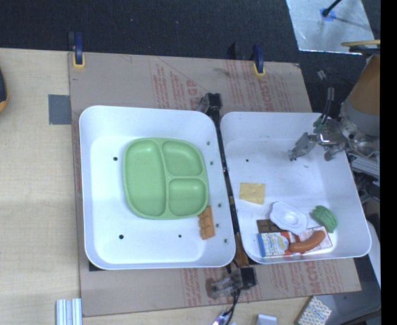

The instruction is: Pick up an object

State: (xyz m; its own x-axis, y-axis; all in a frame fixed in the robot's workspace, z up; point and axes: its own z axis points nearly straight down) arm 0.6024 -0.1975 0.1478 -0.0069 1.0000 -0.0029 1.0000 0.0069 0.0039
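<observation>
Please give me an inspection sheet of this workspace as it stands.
Surface: cardboard sheet on a wooden bench, bearing the left bin and the right bin.
Job's things: right bin holds a yellow slice, a white egg piece, a green piece, a sausage and a small carton.
Clutter: left bin holds a green divided plate and a brown cracker.
Grippers: the hand sits over the right bin's far right part, nothing between its fingers.
Cables: one at the near edge.
Surroundings: blue clamps on the cardboard's far edge; dark floor beyond.
</observation>
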